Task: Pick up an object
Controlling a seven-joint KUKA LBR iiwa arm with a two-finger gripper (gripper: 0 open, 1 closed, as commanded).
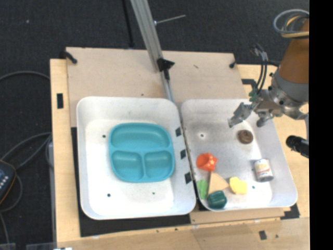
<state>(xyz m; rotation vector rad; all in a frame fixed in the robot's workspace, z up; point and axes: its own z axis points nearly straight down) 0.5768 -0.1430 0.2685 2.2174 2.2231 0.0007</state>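
The arm enters from the right and its upper part is cut off at the frame edge, so just the orange band and the grey wrist are visible. The claw point(252, 117) hangs over the upper part of the right bin point(218, 111); its two fingers are spread apart with nothing between them, released, and whether the tips touch the bin floor is hard to judge. Just below it lies a small brown round object point(245, 136), apart from the fingers.

Further down the right bin sits a small can point(263, 170) with a white and reddish label; its print is too small to read. An orange piece point(206, 162), a tan wedge point(217, 183), a yellow piece point(238, 185), a dark green block point(217, 199) and a lighter green piece point(202, 188) cluster at the bin's lower edge, some touching; their exact shapes are unclear.

The left bin point(91, 113) holds a teal divided tray point(141, 152). Both bins rest on the desk point(119, 72).
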